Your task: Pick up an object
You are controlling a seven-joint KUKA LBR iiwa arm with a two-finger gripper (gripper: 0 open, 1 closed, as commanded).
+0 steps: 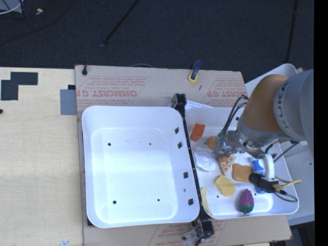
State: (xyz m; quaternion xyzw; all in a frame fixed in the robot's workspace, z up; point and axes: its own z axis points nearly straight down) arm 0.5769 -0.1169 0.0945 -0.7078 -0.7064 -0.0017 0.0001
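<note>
Two shallow white bins sit side by side on a printed cardboard sheet (128,88) laid over the pale bench (36,163). In the camera view, the left bin (133,163) lies well apart from the arm. Every loose item is in the right bin (212,118).

The grey arm (294,106) reaches over that bin's right edge, and its gripper (224,147) hangs low above the middle of the bin floor. Whether it grasps anything cannot be told from this angle.

Several objects crowd close around it:
- A tan round piece (211,142) lies just beside the gripper, toward the bin's left wall.
- A triangular slice (225,164) lies right below the gripper, on the near side.
- A white lump (205,163) rests near the left wall, just beside the slice.
- An orange block (197,132) stands against the left wall, toward the far edge.
- A brown bun-like piece (241,173) sits just right of the slice.
- A blue and white item (259,166) is beside the bun, toward the right edge.
- A yellow chunk (224,185) lies nearer the near edge.
- A purple fruit-like thing (246,201) sits close to the near edge.
- A pale yellow strip (204,199) leans in the near left corner.

A blue and yellow clamp (195,72) grips the far edge of the cardboard.
</note>
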